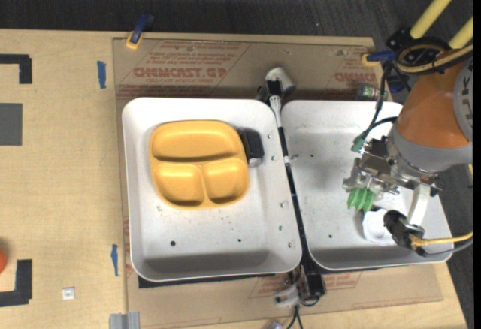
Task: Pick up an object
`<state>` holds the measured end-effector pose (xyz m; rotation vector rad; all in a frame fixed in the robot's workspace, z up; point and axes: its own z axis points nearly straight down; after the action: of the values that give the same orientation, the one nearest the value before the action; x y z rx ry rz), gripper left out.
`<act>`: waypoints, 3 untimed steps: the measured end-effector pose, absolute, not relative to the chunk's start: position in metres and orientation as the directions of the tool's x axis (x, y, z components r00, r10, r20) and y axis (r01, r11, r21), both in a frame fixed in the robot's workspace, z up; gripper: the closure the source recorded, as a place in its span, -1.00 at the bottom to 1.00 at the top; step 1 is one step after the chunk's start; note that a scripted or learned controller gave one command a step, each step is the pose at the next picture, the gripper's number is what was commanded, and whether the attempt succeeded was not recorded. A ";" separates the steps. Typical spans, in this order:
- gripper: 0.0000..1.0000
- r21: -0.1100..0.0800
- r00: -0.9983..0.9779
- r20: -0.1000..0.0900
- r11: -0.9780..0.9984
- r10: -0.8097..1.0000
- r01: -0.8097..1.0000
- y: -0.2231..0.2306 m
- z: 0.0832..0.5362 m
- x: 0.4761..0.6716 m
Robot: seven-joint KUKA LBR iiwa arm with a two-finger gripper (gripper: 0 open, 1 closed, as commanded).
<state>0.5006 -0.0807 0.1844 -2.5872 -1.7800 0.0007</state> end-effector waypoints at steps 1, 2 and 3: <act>1.00 -0.004 0.580 0.000 -0.580 0.815 0.815 -0.129 0.164 0.492; -1.00 -0.003 0.580 0.000 -0.580 0.815 0.815 -0.128 0.164 0.492; -1.00 -0.004 0.297 0.001 -0.297 0.955 0.955 -0.109 0.099 0.479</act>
<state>0.4786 -0.1088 0.0986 -2.5272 -1.8601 0.0020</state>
